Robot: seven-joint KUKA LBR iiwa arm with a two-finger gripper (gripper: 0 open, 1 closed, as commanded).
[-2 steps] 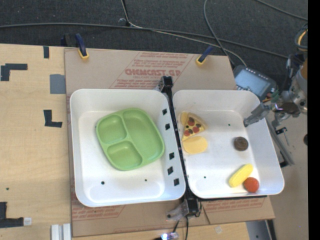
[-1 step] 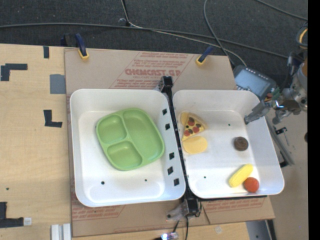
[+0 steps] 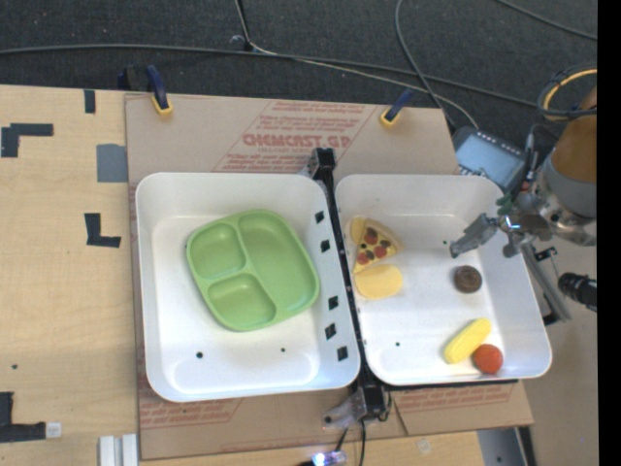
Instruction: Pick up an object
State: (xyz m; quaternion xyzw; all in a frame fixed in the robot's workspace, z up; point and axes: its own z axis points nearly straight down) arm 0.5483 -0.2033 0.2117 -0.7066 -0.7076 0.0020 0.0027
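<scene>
From above the bench, two shallow white bins sit side by side on a brown board, the left bin and the right bin meeting along a dark divider down the middle of the frame. A green compartment plate lies tilted in the left bin, filling most of its centre. In the right bin, a pizza slice toy lies close to the divider, with a pale yellow piece touching it just below. Further right rests a small dark brown round object, by itself on the white floor. Toward the lower right corner a yellow banana-like piece lies at a slant, with a red-orange ball right against its lower end. The gripper reaches in from the right edge over the bin's upper right part, its fingers spread apart with nothing between them, one finger pointing down-left above the brown round object and apart from it. Black cables cross the dark floor at the top of the frame, and two blue-and-yellow clamps pin the board's upper edge.
</scene>
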